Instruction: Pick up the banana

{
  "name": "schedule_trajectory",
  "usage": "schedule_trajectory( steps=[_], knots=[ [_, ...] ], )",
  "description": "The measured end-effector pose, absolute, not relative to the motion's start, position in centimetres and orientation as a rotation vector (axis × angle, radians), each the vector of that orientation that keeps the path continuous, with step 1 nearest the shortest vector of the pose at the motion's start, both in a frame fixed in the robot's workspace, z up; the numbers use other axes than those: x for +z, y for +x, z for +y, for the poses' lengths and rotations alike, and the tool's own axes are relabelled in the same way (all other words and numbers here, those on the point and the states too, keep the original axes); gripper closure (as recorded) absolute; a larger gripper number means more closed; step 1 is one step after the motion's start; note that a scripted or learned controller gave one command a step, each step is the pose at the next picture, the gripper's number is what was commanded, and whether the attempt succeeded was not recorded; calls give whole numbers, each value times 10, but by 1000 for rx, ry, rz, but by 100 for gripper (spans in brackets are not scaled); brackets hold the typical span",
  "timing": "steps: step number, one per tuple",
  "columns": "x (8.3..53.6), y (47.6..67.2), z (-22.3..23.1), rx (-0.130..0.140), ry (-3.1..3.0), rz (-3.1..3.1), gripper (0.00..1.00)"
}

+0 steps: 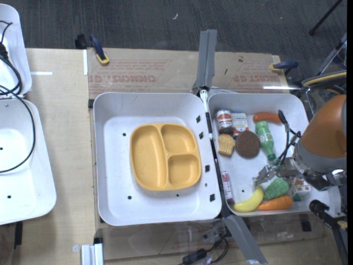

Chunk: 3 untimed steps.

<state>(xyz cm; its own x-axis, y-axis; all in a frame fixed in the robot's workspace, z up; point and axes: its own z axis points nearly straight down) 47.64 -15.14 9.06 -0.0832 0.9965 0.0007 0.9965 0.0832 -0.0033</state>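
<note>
Arm hanging over right bin, banana not yet lifted.

Left to right: yellow divided tray (165,155) is sitting in the left bin (105,164); cardboard (149,73) behind is showing mirrored red print, too reversed and faint to read. In the right bin (242,173) the banana (250,200) is lying at the near edge, touching the carrot (274,203). Small can (223,120) label unreadable. The gripper (268,174) is hovering just above the banana; whether its fingers are apart I cannot tell. Best approach, I judge: descend squarely across the banana's middle, clear of the carrot and bin wall.
</note>
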Motion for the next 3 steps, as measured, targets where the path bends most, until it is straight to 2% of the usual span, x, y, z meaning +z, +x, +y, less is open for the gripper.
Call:
schedule_trajectory(
  steps=[1,2,3],
  knots=[
    [91,477,-108,2,-1804,-2569,0],
    [100,478,-108,2,-1805,-2570,100],
    [191,478,10,3,-2131,-2309,100]
  ],
)
